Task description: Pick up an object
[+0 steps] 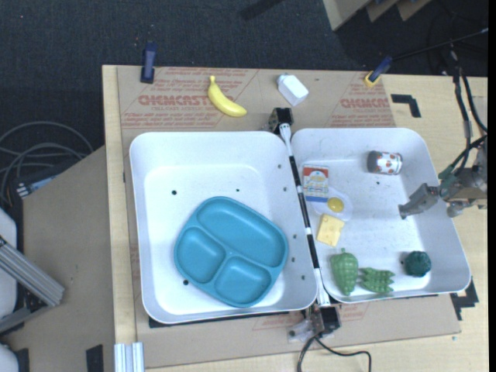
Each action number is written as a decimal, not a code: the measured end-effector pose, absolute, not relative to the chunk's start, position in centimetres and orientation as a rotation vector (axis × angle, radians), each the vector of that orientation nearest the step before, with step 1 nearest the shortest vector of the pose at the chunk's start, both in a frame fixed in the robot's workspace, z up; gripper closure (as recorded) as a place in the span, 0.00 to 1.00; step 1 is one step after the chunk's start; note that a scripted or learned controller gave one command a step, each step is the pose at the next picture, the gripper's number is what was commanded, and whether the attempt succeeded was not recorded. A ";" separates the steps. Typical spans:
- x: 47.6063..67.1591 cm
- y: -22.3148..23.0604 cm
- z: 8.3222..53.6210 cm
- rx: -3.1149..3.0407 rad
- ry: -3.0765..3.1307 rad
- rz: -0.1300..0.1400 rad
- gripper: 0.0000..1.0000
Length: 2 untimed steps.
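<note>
A: Where is the claw [411,206]?

B: At the three o'clock edge of the right bin [434,281], just inside its rim. It looks grey and blurred, so I cannot tell how it is set, and I see nothing in it.

A: What lies in that bin?

B: A small can [384,162] on its side at about one o'clock. A red and white card packet [315,183] at ten o'clock by the divider, a round yellow piece [335,204] touching its lower corner, and a yellow cheese-like wedge [330,230] below that. At six o'clock two green toy vegetables [358,273] sit side by side, and a dark teal ball [417,263] rests at five o'clock.

A: How close is the claw to them?

B: Apart from all; the can and the ball are nearest.

A: And the left bin [155,161]?

B: A blue divided plate [230,250] lies at its six o'clock side.

A: Anything on the worktop [124,115] itself?

B: At twelve o'clock, behind the bins, a banana [225,100] and a white block [293,90].
</note>
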<state>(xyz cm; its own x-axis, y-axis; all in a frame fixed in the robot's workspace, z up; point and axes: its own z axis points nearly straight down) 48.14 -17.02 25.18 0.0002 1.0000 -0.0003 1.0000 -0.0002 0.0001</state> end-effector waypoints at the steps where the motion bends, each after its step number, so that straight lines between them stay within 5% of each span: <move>1: 51.1 -10.7 17.9 2.222 2.226 -0.001 0.00; 2: 55.2 -22.3 25.9 2.219 2.215 0.000 0.00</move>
<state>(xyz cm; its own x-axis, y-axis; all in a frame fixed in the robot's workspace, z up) 55.21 -22.31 25.89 0.0017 1.0000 -0.0042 1.0000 -0.0017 0.0041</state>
